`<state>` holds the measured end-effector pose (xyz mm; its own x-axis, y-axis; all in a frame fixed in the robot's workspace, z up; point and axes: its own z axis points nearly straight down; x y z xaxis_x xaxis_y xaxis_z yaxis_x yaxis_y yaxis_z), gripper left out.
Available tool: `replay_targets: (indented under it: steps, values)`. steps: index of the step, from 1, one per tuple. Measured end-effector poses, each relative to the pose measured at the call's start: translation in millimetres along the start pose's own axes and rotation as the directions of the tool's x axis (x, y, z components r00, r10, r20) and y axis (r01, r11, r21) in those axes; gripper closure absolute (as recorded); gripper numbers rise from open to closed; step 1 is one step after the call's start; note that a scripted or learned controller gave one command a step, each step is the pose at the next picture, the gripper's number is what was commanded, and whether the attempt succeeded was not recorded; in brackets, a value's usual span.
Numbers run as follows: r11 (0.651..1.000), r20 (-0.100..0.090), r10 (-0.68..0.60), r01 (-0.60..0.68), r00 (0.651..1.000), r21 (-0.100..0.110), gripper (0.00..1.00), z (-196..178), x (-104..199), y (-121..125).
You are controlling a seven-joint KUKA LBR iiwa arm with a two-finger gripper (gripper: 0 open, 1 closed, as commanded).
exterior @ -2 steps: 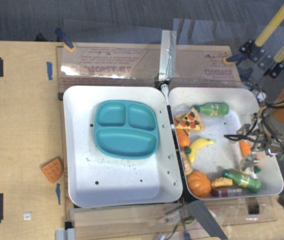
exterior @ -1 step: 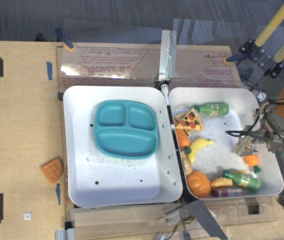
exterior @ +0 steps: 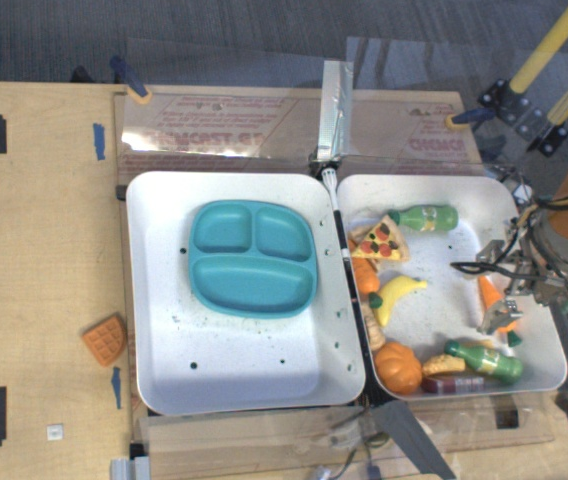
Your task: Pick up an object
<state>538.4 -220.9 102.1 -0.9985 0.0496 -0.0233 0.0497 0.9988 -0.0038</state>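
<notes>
On the counter [exterior: 44, 268] sit two shallow white plastic bins side by side, their rims touching along the middle. Resting in the left bin [exterior: 154, 358] is one teal plastic plate with three compartments [exterior: 254, 258], smooth and rounded at its corners. Toy foods crowd the right bin [exterior: 444, 268]: two green bottles, one lying near the far wall [exterior: 424, 218] and one near the front wall [exterior: 486, 359]; one flat triangular pizza slice with red dots [exterior: 378, 240]; one curved yellow banana [exterior: 396, 295]; one round orange pumpkin-shaped piece [exterior: 399, 366]; and one small orange carrot [exterior: 490, 292]. A further orange piece lies against the dividing rim, too hidden to name. Outside the bins, one square orange waffle with a grid texture [exterior: 104, 339] lies on the wooden surface at the left. From the right, the grey arm reaches low over the right bin, trailing black cables, and the hand [exterior: 504, 313] hangs just beside the carrot; I cannot tell whether it is open or closed, or gripping anything.
</notes>
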Motion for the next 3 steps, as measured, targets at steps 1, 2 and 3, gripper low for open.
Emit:
replay_targets:
  steps: [1, 2, 3]
  values:
    - [0.998, -0.014, 0.069, -0.069, 0.998, -0.003, 0.00, 13.1, 9.4, -1.5]
    - [0.998, 0.002, 0.067, -0.067, 0.998, 0.001, 1.00, -1.2, 4.5, -1.2]
    - [0.995, -0.011, -0.102, 0.102, 0.995, -0.003, 1.00, 13.1, -44.4, 37.0]
